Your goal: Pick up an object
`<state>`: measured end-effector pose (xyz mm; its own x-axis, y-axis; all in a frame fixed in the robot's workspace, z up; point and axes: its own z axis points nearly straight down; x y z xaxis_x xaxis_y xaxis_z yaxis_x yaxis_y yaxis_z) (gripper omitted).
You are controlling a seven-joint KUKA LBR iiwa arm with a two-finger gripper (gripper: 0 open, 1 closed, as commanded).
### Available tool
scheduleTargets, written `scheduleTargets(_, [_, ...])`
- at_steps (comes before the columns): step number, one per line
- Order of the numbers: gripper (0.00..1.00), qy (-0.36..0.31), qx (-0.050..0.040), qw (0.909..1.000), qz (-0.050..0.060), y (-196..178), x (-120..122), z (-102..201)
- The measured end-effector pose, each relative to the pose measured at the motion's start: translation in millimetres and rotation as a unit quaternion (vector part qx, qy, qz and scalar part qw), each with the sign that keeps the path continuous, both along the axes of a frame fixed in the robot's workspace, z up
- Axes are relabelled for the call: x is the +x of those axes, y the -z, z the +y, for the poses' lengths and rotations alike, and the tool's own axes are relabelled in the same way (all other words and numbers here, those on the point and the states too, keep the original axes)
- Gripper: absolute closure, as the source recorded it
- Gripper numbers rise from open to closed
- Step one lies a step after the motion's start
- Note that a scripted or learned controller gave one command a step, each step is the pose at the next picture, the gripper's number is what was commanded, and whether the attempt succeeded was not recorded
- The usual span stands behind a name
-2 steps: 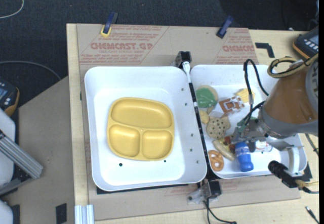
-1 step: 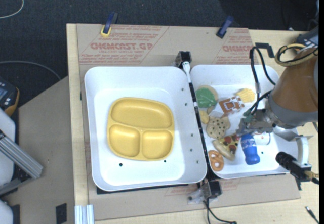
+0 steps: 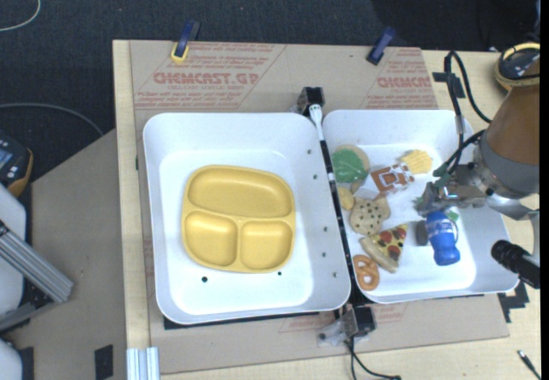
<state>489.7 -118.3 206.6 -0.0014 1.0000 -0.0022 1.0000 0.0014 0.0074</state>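
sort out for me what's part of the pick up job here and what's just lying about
Job: tool; blue bottle; cookie; pizza slice; pretzel; green round toy; right bin.

Lying about: yellow divided plate; left bin; clamps.

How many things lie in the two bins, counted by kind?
Yellow divided plate: 1
Green round toy: 1
Corn cob: 1
Red and white toy: 1
Chocolate chip cookie: 1
Pizza slice: 1
Pretzel: 1
Blue bottle: 1
Total: 8

A divided tray (image 3: 238, 217) lies in the left bin (image 3: 163, 198); toy foods (image 3: 371, 215) crowd the right bin (image 3: 377, 123).
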Motion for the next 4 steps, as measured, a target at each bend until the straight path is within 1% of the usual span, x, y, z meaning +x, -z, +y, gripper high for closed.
scheduleTargets(1, [1.0, 0.0, 0.0002, 1.0, 0.002, -19.1, 1.0, -0.1])
scheduleTargets(3, [1.0, -0.001, 0.0009, 1.0, 0.001, -33.1, 66.1, 86.4])
scheduleTargets(4, [1.0, -0.001, 0.001, 1.0, 0.001, -25.6, 102.9, 132.7])
